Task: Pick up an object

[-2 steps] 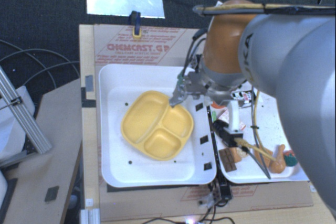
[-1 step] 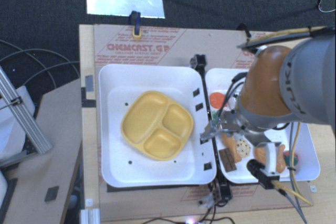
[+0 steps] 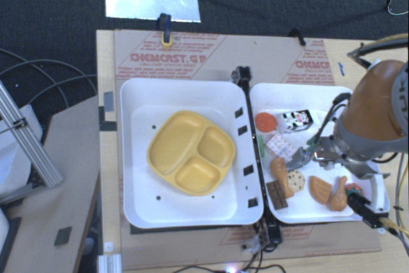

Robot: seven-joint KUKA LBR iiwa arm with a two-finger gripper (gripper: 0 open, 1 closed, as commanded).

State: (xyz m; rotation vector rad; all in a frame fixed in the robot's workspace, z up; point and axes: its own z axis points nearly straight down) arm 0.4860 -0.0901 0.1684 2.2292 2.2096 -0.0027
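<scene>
Counter [image 3: 211, 48] carries two white bins: the left bin [image 3: 137, 137] holds a yellow divided plate [image 3: 191, 151]. Farther right, the right bin [image 3: 271, 94] holds a red disc [image 3: 266, 121], a black-and-white packet [image 3: 297, 118], a cookie [image 3: 294, 181], a brown bar [image 3: 277, 194] and toy chicken pieces [image 3: 321, 188]. Over it hangs the gripper [image 3: 301, 157], low beside a pink checked packet [image 3: 280, 146]; whether its fingers are spread or closed, I cannot tell.

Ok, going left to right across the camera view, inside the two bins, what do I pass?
Yellow divided plate in the left bin → red round piece in the right bin → black-and-white spotted item → gripper → orange drumstick-shaped toy.
</scene>
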